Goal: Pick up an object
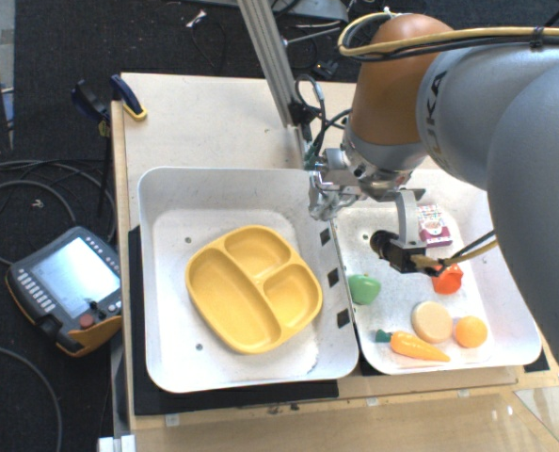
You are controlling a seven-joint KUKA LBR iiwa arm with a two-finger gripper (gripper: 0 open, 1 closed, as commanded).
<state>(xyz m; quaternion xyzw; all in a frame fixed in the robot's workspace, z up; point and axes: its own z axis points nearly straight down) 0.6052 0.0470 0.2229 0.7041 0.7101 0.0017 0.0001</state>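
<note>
The pick has not yet happened, as far as this view shows. The gripper [325,197] hangs over the far left corner of the right bin [494,295], just by the wall that it shares with the left bin [153,281], and nothing can be seen in its grasp. From this angle the wrist hides the tip, so I cannot tell whether the gripper is open or closed. All the likely targets lie on the floor of the right bin, nearer than the gripper and to its right. A green piece [362,288] sits close to the shared wall, with a small carrot [419,347] along the near edge. A pale round piece [432,322] lies just beside an orange ball [470,331]. A red piece [449,279] lies a little farther back, and a pink and white carton [433,224] stands at the far side, under the arm. The left bin bears a yellow divided plate [253,287], which lies flat and apart from the gripper. In my judgement the whole task is left to do: choose a thing, descend on it, close and lift. The green piece looks the closest candidate, though the plate's near rim is also within reach.
</note>
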